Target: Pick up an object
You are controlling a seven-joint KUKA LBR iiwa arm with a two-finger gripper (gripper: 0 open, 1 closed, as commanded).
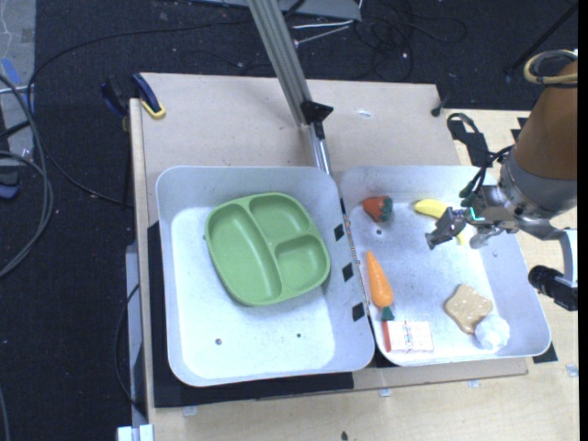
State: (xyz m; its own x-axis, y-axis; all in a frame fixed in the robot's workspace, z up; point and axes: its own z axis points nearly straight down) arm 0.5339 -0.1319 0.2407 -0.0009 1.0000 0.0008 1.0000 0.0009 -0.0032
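In the right white bin [514, 274], a red-and-white box [408, 336] and a tan bread slice [468, 307] are located nearest. Beyond them, an orange carrot [378, 279] is seen. The pincer [457, 230] is held open, nothing gripped, beside a yellow banana [429, 209].

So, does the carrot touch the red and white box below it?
Cannot tell. In the camera view the carrot's green tip ends right at the box corner; no plain gap shows.

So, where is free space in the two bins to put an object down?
Left bin: bare floor below and beside the green plate. Right bin: a patch between carrot and bread. Crowded near gripper, banana, strawberry.
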